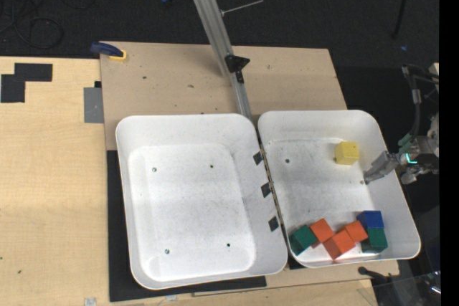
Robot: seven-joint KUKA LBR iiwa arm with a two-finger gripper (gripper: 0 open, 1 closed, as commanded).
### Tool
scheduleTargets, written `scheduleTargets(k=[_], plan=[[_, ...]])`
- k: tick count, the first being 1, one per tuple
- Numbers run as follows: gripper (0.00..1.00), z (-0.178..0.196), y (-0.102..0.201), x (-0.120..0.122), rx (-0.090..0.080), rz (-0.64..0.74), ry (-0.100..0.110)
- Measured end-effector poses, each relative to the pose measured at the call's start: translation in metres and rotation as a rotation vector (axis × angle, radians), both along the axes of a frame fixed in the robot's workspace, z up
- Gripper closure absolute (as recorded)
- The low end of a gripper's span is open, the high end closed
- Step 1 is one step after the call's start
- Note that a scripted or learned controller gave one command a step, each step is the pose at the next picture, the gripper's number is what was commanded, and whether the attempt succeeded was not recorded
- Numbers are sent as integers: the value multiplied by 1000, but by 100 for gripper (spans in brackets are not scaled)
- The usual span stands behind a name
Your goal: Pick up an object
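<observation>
A yellow cube (347, 153) lies alone in the upper right part of the right bin (315, 132). Along that bin's front edge sits a cluster of blocks: a green one (303, 238), an orange one (322, 230), a larger orange one (344, 240), a blue one (371, 219) and another green one (376, 240). My gripper (376, 170) reaches in over the bin's right rim, below and to the right of the yellow cube and above the cluster. Nothing shows between its fingers.
The left bin (143, 132) stands beside the right one, with black clips (265, 189) along the shared edge. A slanted aluminium rail (212, 18) rises behind the bins. A blue and yellow clamp (109, 50) rests at the bench's far left corner.
</observation>
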State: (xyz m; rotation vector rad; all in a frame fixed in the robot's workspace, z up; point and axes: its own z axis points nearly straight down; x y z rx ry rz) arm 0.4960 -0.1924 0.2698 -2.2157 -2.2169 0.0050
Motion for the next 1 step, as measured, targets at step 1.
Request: scheduleTargets(k=[1], plan=[[0, 2, -1, 1, -1, -2, -5]])
